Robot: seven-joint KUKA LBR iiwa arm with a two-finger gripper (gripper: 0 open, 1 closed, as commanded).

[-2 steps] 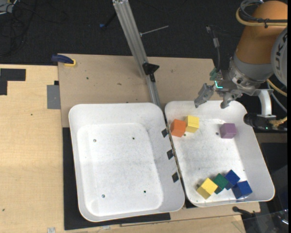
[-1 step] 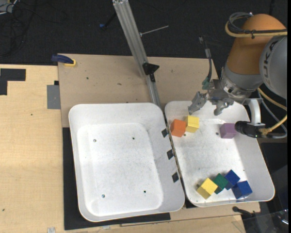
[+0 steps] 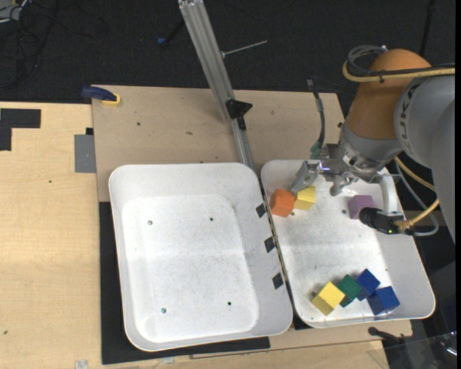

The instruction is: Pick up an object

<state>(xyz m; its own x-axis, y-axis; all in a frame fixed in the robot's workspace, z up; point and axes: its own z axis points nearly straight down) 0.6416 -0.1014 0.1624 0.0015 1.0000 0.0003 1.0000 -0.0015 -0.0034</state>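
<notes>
My gripper (image 3: 320,183) hangs over the back of the right bin (image 3: 415,271), with its fingers spread open and nothing between them. Its left finger (image 3: 303,177) ends just above a small yellow block (image 3: 306,199). An orange block (image 3: 283,202) lies touching that yellow one on its left, near the bin's left wall. A pale purple block (image 3: 360,205) rests to the right of the gripper, below the wrist.
At the right bin's front lie a yellow block (image 3: 328,297), a green block (image 3: 349,289) and two blue blocks (image 3: 367,280) (image 3: 383,300), packed together. The left bin (image 3: 138,183) stands alongside. A slanted metal rail (image 3: 215,68) rises behind the bins.
</notes>
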